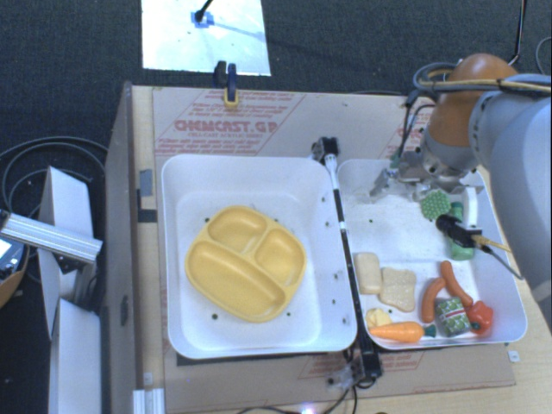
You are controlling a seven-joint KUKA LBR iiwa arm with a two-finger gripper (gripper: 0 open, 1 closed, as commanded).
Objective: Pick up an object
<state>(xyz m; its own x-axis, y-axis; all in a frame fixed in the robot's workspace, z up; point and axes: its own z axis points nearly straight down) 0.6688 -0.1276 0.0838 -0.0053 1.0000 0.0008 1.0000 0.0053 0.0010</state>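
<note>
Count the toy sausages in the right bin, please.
2. One sausage lies slanted near the bin's right side; the other sausage lies just left of it, beside the bread slice. Others may be hidden under the arm.

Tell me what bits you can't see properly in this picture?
- Gripper, camera view: the arm's wrist covers its fingers.
- Green toy under the wrist: partly covered by the arm, too small to name.
- Small can among the toy food: label too tiny to read.

A yellow divided plate (246,262) lies in the left bin (172,257).
</note>
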